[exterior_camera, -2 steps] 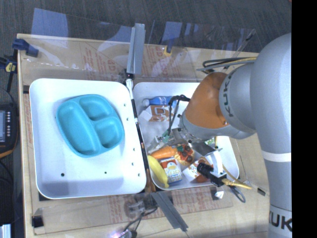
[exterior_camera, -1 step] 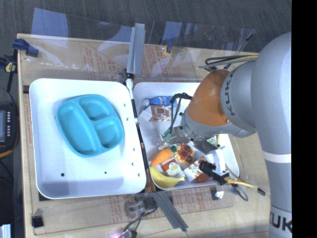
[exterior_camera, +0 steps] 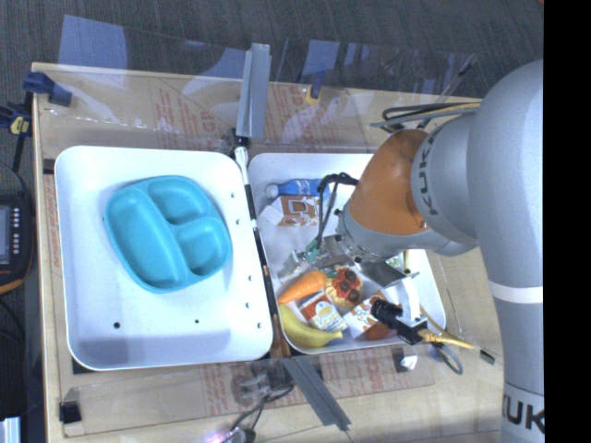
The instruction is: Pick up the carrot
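1. The right bin [exterior_camera: 268,169] serves as the landmark; it sits beside the left bin [exterior_camera: 69,247], the two touching along a shared middle edge.
2. The carrot [exterior_camera: 303,287] lies inside the right bin, in its lower left part, tilted with its thick end up toward the bin's centre.
3. A banana [exterior_camera: 309,332] curves along the right bin's bottom edge, just below the carrot.
4. Small printed packets [exterior_camera: 325,314] lie between the carrot and the banana, touching both.
5. A blue-and-white carton [exterior_camera: 297,201] rests near the right bin's upper left corner, well apart from the carrot.
6. The arm [exterior_camera: 434,192] reaches over the right bin from its right side, covering much of the bin's centre.
7. The gripper [exterior_camera: 334,257] hangs low over the bin's middle, just above the carrot's thick end; how far its jaws stand apart cannot be told, nor whether anything is between them.
8. A blue sectioned tray [exterior_camera: 171,229] lies in the left bin.
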Tool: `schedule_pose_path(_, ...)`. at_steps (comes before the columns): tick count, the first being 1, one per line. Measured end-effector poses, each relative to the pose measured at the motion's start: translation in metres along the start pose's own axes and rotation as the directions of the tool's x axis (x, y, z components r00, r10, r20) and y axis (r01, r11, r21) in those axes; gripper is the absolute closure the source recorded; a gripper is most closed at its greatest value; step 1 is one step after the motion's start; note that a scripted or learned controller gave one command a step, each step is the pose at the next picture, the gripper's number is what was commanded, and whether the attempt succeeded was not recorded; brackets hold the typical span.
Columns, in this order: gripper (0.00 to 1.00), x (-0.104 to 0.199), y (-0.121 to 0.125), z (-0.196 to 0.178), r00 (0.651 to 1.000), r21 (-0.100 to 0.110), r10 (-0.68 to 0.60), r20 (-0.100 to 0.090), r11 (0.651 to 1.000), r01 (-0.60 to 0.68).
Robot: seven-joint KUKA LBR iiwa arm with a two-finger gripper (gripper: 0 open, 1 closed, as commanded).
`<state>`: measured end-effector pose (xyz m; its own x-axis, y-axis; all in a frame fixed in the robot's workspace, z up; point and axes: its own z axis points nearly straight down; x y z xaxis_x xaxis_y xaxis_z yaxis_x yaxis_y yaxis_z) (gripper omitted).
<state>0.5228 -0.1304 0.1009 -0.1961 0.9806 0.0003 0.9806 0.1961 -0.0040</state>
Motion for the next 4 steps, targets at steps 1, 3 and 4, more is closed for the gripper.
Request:
schedule_pose_path(1, 0.0, 0.021, -0.026, 0.002, 0.978, -0.02, -0.206, 0.033, 0.978, 0.207)
schedule_pose_path(3, 1.0, 0.04, 0.02, -0.091, 1.0, -0.004, 0.015, 0.0, 1.0, -0.015)
schedule_pose_path(4, 0.0, 0.04, 0.02, -0.091, 1.0, -0.003, 0.015, 0.0, 1.0, -0.015)
